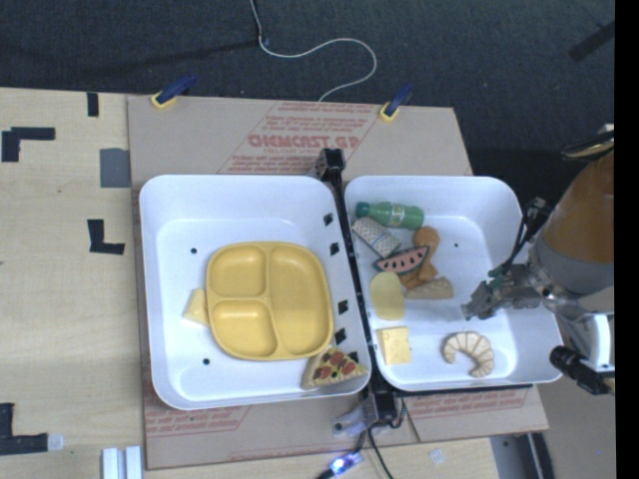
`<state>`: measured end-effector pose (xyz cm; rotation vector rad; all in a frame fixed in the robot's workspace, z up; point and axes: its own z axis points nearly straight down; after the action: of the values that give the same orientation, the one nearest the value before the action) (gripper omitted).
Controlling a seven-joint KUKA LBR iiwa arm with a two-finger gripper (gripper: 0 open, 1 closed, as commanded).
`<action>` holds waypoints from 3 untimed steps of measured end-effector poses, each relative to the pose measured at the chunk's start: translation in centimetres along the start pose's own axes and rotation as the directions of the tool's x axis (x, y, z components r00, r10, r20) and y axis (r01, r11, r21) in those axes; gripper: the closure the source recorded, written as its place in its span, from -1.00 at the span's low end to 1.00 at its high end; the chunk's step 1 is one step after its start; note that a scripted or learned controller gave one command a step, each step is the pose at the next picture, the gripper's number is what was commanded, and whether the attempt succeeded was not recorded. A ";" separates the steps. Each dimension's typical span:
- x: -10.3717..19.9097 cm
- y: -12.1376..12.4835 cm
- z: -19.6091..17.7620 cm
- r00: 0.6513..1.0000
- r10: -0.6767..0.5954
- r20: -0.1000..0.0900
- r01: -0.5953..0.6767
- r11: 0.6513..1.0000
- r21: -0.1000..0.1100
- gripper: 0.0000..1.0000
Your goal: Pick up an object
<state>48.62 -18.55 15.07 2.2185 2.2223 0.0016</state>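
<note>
Reaching in from the right, the grey arm [584, 238] with its orange band hangs over the right bin [499, 203], its dark gripper [486, 301] low above the bin's white floor near the right wall; whether the gripper is open or closed cannot be told from this slant, and nothing shows in its grasp. Just below and left of it lies a croissant [470, 351], pale tan, ridged and curved into a crescent. Further left the toy foods cluster: a glossy green bottle [391, 214] on its side, a watermelon slice [403, 261] with red flesh and dark seeds, a brown rounded piece [426, 239], a pale yellow oval [386, 294] and a square yellow cheese block [395, 346]. The left bin [165, 218], smooth white plastic with rounded corners, carries a matte yellow three-compartment plate [270, 299] and a pizza wedge [333, 368] at its lower right corner. Both bins sit on brown printed cardboard [300, 138].
</note>
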 end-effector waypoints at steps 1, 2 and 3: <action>0.1 -0.4 -6.2 1.000 0.000 0.001 0.000 1.000 -0.003 1.00; 0.1 -0.4 -7.4 1.000 0.000 0.000 0.000 1.000 0.002 1.00; 4.5 1.1 -7.5 1.000 -0.005 -0.002 0.005 1.000 0.003 1.00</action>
<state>49.70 -14.09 22.56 2.2159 2.2300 0.0005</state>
